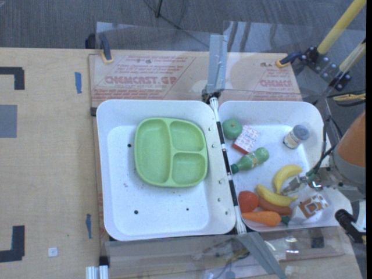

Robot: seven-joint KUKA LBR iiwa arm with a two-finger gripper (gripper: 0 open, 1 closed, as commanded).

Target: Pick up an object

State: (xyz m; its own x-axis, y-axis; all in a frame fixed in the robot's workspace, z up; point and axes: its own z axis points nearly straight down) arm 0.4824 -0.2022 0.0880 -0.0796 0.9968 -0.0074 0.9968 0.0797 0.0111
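tray (171, 151) in left bin (113, 173)

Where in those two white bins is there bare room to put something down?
Left white bin: bare floor below the green divided plate, toward the near rim. Right white bin: a bare strip between the small red-and-white packet and grey-lidded jar. Crowded around the yellow bananas, near the gripper.

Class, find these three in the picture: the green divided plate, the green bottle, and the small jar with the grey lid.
green divided plate (152, 150): camera view, large left compartment.
green bottle (253, 158): camera view, middle of its body.
small jar (296, 136): camera view, on its grey lid.
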